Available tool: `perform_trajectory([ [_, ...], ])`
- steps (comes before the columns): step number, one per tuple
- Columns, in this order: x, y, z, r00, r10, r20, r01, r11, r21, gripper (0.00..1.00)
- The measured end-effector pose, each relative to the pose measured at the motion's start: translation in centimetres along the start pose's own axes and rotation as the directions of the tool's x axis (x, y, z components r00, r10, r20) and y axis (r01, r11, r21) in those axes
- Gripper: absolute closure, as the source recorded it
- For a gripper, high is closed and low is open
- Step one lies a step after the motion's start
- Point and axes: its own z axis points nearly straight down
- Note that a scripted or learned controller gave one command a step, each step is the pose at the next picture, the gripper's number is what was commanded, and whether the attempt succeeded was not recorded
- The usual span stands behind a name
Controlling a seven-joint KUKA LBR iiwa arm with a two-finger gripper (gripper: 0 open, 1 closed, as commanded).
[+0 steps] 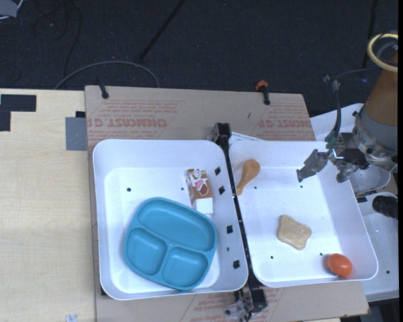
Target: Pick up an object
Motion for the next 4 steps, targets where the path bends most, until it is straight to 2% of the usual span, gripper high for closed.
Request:
perform_trajectory([
  [1,0.0,0.2,-0.7,1.000,-0.002,0.002,0.002,1.000,-0.011,0.00],
  [2,0.1,-0.3,5.7,1.000,-0.002,0.000,0.002,1.000,-0.006,0.00],
  [4,1.2,-1.3,15.3,1.000,-0.002,0.000,0.002,1.000,-0.006,0.00],
])
